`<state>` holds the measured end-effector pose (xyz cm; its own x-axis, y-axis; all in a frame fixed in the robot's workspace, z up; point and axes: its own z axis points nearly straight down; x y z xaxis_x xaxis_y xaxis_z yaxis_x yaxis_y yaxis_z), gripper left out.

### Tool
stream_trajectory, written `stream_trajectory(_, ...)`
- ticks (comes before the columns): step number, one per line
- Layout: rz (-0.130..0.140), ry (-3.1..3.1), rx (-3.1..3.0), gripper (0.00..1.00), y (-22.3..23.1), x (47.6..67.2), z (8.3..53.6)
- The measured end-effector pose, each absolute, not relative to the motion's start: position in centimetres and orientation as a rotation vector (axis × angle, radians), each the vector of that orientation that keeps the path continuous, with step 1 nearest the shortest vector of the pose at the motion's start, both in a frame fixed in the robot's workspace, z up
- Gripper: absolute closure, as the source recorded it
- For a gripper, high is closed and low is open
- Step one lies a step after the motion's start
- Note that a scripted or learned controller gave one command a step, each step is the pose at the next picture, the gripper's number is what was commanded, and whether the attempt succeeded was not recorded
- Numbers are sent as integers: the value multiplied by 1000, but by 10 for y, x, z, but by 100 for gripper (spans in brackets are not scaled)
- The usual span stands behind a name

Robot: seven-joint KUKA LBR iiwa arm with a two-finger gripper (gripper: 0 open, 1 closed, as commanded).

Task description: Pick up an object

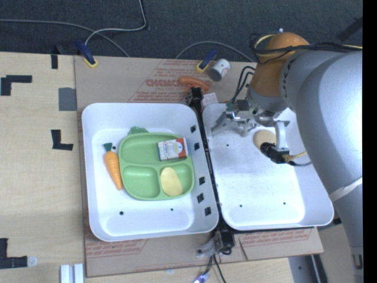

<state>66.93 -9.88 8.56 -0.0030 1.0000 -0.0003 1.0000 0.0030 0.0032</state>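
We see the arm [318, 99] reaching into the right bin [265, 199], its gripper [235, 119] low near the bin's 11 o'clock corner.

How wide the gripper stands, or whether it has hold of anything, we cannot tell. A pale round object [264, 138] lies just beside the wrist, at about 4 o'clock from the gripper. In the left bin [100, 217] we find a green tray [141, 181] carrying a small box [172, 149] at its 1 o'clock and a yellow piece [171, 182] at its 5 o'clock. A carrot [112, 168] lies against the tray's 9 o'clock edge.
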Motion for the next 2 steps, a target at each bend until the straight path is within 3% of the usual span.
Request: stream_trajectory(2,0,2222,2218,0,-95,669,85)
